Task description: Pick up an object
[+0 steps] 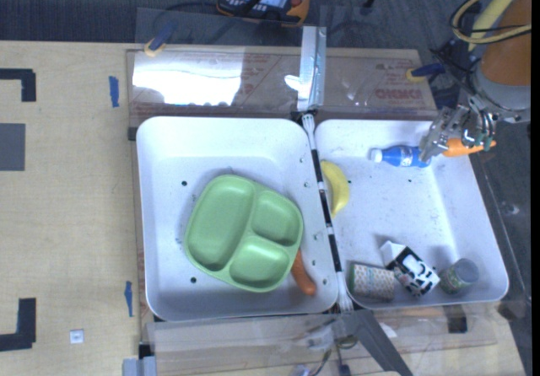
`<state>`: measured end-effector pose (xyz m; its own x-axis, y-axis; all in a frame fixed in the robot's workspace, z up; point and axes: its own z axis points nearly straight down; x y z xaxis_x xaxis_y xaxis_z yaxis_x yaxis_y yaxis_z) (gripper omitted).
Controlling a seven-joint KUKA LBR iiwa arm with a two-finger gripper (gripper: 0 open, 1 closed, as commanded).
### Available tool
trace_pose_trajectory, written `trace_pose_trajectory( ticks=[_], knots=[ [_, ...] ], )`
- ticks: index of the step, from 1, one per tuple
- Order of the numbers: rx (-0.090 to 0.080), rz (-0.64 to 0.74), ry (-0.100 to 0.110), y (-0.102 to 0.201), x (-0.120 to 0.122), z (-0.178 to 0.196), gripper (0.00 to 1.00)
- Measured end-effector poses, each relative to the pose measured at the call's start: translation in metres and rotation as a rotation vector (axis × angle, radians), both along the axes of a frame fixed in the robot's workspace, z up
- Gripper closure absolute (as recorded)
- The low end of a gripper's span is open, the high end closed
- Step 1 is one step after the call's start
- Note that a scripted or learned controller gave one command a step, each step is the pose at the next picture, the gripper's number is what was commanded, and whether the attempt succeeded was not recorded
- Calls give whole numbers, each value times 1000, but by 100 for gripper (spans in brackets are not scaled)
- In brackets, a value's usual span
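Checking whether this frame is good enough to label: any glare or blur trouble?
Camera view: strong glare on the clear panel behind the left bin; the bins' contents, such as the green tray and banana, are evenly lit and sharp; the claw by the blue bottle looks slightly soft.

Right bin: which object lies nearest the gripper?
The blue bottle, lying on its side at the bin's far edge beside the gripper; banana, cup and can lie farther off.

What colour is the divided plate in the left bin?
Light green, seen best in the camera view: the divided plate in the left bin.
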<state>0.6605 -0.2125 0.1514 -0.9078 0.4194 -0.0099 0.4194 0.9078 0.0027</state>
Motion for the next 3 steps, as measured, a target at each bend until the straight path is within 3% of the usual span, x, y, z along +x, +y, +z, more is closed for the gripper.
trace_pose_trajectory(
  ticks=[1, 2, 3],
  knots=[
    [2, 103, 6, 33, -5, 1, 0],
    [-2, 189, -1, -11, -2, 12, 0],
    [0, 294, 5, 28, -5, -26, 0]
  ],
)
